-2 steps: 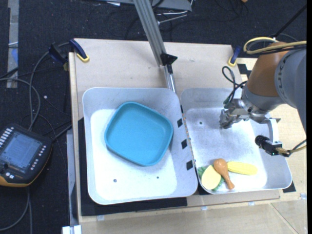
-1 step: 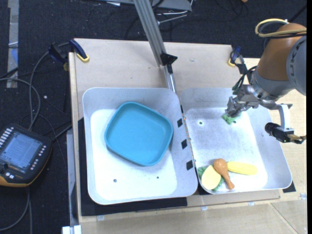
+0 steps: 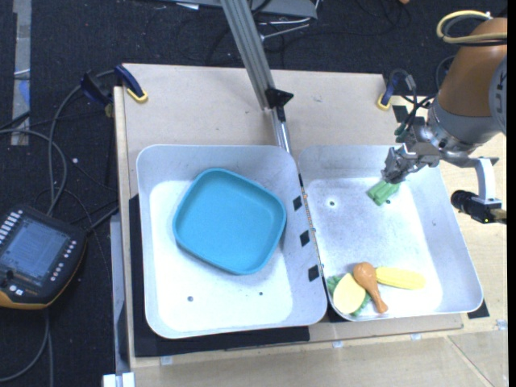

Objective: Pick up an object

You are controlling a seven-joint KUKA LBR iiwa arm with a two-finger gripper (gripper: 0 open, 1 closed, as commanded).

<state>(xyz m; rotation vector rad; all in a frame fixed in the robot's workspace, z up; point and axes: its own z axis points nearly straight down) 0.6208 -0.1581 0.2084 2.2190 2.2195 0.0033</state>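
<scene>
Grey arm (image 3: 472,71) with an orange band reaches in from the right, over the far part of the right-hand bin (image 3: 419,224). Its gripper (image 3: 397,172) points down at a small green object (image 3: 383,191) that lies on the bin floor near the far wall. The fingertips meet the upper end of the green object, which juts out below them toward the near left; whether the fingers actually clamp it or merely touch it cannot be told from here, nor how wide they stand. In the near corner of the same bin sit three pieces close together: a pale yellow-green slice (image 3: 348,294), an orange drumstick-shaped piece (image 3: 369,283) leaning across it, and a yellow banana-shaped piece (image 3: 400,278) just beside. The left-hand bin (image 3: 161,240) holds a blue square plate (image 3: 230,220), tilted slightly. Both bins rest on a tan bench (image 3: 201,107).
</scene>
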